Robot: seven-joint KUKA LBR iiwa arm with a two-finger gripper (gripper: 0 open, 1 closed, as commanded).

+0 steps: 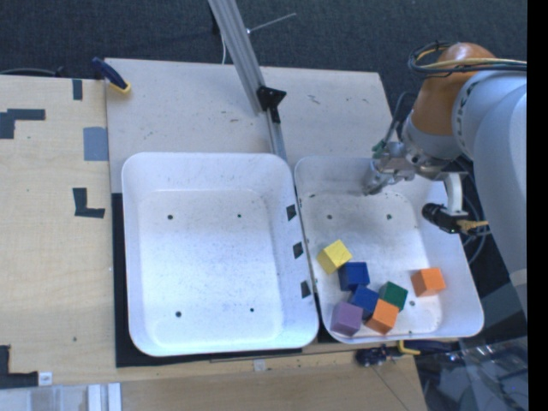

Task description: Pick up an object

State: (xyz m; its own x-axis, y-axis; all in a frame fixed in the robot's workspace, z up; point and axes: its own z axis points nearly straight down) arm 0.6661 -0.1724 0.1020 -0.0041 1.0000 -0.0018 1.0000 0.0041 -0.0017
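left bin (137, 178): bare. right bin (454, 324): yellow cube (336, 254), two blue cubes (354, 275), purple cube (347, 318), green cube (394, 294), two orange cubes (427, 281), all well below the fingers (377, 182), apart from them. finger state: cannot tell.

Arm (479, 118) cropped (right edge).

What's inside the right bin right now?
The right bin holds seven small blocks near its front: a yellow block, two blue blocks, a green block, two orange blocks and a purple block. The gripper covers part of the back.
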